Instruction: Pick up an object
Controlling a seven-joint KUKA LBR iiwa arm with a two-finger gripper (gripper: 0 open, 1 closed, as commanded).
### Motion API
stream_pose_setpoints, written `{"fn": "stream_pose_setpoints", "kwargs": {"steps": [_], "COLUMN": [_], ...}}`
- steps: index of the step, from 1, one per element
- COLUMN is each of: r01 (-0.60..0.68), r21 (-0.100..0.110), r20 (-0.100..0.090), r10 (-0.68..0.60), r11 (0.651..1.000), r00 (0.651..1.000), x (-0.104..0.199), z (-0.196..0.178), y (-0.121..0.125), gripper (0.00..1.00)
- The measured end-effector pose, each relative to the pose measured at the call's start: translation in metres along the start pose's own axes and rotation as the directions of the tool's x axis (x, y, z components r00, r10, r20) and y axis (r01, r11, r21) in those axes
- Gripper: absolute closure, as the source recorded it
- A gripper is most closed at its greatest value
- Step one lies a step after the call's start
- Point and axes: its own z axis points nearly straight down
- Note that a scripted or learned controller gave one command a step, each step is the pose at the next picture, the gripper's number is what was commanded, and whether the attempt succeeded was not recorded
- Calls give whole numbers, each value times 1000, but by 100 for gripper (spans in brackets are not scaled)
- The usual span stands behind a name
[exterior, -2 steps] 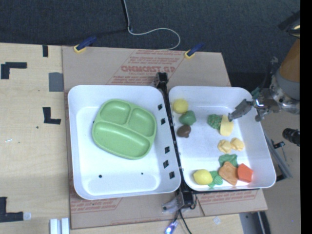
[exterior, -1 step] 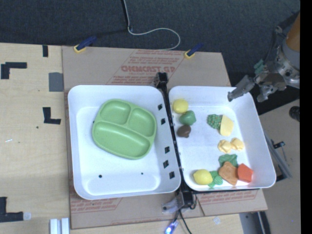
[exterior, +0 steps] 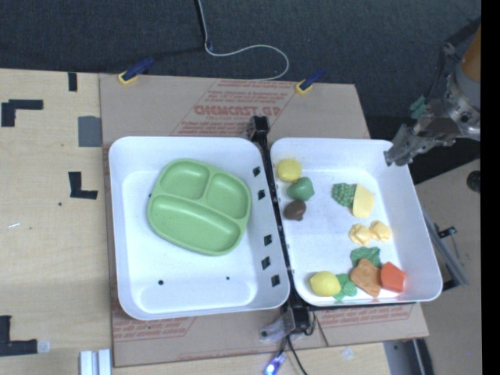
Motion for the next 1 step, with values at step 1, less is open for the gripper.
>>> {"fn": "stream_pose_setpoints", "kwargs": {"steps": [1], "r01": [4], "r21": [-20], "r20": [1], "r10": [-3], "r11": [1000], "r00": [1000], "x": [39], "z": [-161], "y": [-9], "gripper": [100]}}
